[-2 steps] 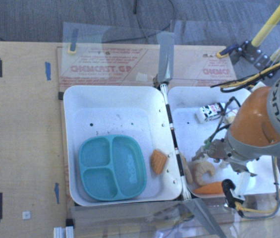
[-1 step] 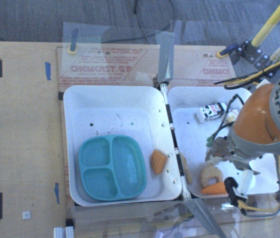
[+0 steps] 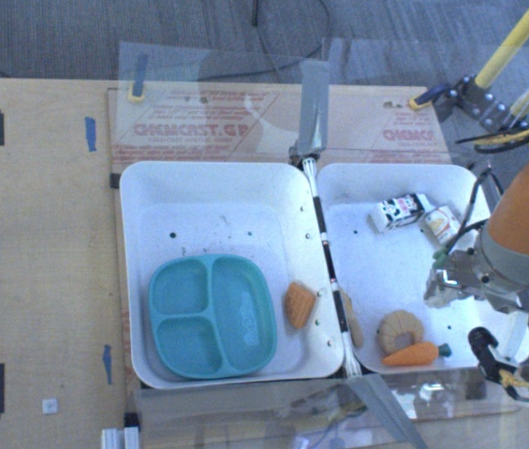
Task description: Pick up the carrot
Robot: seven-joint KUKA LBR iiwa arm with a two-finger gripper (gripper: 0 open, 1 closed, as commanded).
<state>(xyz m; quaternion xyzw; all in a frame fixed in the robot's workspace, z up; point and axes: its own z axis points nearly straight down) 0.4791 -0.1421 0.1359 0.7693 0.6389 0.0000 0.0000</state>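
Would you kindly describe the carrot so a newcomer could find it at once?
Look in the right white bin, at its near edge. The carrot lies there, just below a round tan bun. It is the bin's one bright orange, tapered piece, with a small green tip.

The carrot is a small orange toy with a stub of green at its thick end. It lies flat on its side on the floor of the right bin, close to that bin's near wall, with its long axis running roughly left to right. Its pointed tip faces the left, toward the divide between the two bins, and its green end faces right. It rests just in front of a round tan item, touching or nearly touching it.
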